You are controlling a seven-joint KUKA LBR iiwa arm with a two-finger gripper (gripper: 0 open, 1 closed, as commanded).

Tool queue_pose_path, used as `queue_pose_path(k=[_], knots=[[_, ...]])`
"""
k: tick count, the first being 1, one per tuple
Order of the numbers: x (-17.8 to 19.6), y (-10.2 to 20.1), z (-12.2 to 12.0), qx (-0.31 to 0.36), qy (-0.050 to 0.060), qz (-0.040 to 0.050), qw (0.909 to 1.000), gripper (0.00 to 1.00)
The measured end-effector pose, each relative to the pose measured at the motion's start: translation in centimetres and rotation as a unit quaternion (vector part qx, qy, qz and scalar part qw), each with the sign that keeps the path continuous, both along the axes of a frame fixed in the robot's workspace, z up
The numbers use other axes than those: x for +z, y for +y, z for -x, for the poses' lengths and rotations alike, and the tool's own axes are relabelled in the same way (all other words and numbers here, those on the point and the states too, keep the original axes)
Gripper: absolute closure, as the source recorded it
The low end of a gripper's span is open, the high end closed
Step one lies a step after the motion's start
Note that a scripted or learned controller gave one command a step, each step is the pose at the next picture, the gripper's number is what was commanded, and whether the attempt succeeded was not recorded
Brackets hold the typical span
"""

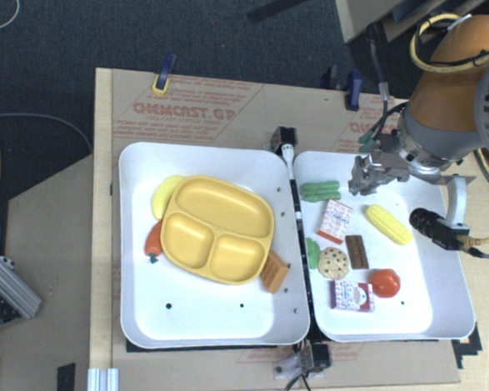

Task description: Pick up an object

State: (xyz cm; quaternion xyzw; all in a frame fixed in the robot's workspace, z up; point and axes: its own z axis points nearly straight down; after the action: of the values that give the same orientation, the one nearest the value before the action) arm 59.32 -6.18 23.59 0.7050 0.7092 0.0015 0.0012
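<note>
Two shallow white bins are set side by side on the bench, their inner rims touching along a dark seam. The right bin (444, 326) is crowded through its middle, while bare floor is left along its near edge and far right corner. The gripper (364, 184) is hung over that bin's far left part, nothing is seen between its fingers, and whether they are spread or closed cannot be told. A yellow corn cob (389, 224) is laid just right of it, tilted, apart from a green bean pod (320, 190), a cookie (333, 262) and a red tomato (384, 282). The left bin (137, 300) is largely covered by a yellow divided tray (217, 229).
</note>
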Motion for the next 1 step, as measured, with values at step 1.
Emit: queue_pose_path(k=[1], knots=[[0.68, 5.29, 0.09, 0.0, 0.0, -0.0002, 1.0, 1.0]])
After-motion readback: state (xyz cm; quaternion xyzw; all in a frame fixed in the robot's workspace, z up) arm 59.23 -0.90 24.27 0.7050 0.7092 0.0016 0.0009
